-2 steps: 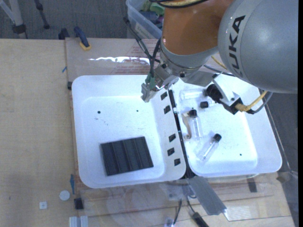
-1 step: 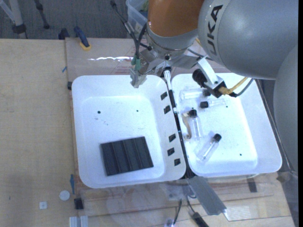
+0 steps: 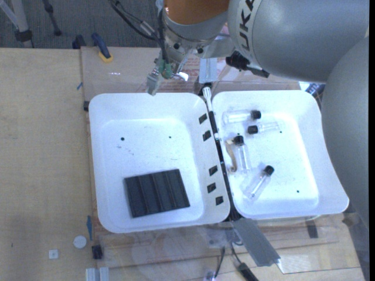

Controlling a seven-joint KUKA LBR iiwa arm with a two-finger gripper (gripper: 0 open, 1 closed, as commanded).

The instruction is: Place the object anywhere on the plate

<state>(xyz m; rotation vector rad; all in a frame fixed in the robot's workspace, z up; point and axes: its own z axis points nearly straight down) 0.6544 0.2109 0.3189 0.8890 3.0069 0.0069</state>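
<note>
A dark ridged plate (image 3: 156,192) lies flat in the front part of the left bin (image 3: 111,157). Several clear vials with black caps lie in the right bin (image 3: 304,157): one (image 3: 237,116) at the back, one (image 3: 265,127) beside it, one (image 3: 240,154) near the divider and one (image 3: 258,183) toward the front. My gripper (image 3: 159,75) hangs under the orange-banded wrist, above the back rim of the left bin, far from both the plate and the vials. A small greenish part sits on its side.
Black clips (image 3: 212,170) line the divider between the bins. The grey arm (image 3: 304,28) covers the top right of the view. A blue clamp (image 3: 102,48) sits on the bench behind the left bin. Small loose parts (image 3: 79,242) lie on the bench at front left.
</note>
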